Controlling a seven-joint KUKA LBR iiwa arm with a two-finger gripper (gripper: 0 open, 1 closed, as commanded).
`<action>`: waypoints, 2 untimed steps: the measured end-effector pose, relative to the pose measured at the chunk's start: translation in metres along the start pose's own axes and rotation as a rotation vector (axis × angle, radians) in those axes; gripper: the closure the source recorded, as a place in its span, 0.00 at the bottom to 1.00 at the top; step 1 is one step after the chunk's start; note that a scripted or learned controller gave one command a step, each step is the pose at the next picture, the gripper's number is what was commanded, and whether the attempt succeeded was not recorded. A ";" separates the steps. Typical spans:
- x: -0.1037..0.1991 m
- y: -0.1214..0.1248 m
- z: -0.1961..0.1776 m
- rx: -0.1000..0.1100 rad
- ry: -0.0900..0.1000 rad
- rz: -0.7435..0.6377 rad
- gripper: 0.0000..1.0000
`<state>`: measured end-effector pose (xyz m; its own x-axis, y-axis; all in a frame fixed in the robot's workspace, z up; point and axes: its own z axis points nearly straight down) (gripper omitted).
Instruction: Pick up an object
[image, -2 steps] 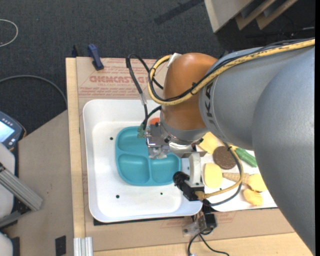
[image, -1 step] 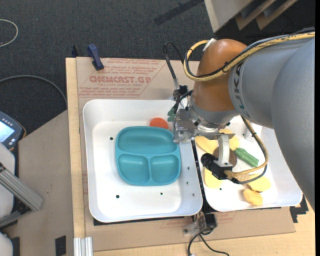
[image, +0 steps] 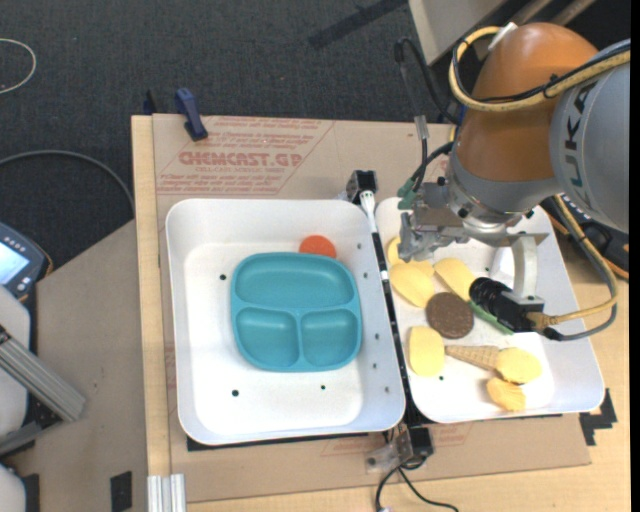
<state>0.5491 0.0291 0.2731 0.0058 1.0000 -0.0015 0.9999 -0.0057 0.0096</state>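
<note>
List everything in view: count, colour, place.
left bin: 1, white, view's left.
right bin: 1, white, view's right.
tray: 1, teal, middle of left bin.
disc: 1, orange, left bin, behind tray.
cookie: 1, brown, middle of right bin.
pieces: at least 4, yellow, right bin, around cookie.
cone: 1, tan with yellow scoop, right bin, front.
clamp: 1, blue, board's far left corner.
board: 1, tan, under bins.
arm: 1, grey and orange, above right bin.
gripper: 1, grey, over right bin's far side.

Tray (image: 296, 310) in left bin (image: 192, 300); cookie (image: 450, 315) and cone (image: 478, 354) in right bin (image: 562, 378)
</note>
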 end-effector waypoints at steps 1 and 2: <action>0.062 0.028 -0.044 0.001 0.003 -0.012 1.00; 0.108 0.104 -0.018 0.006 0.003 -0.009 1.00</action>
<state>0.6533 0.1370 0.2921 -0.0037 1.0000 0.0010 1.0000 0.0037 0.0031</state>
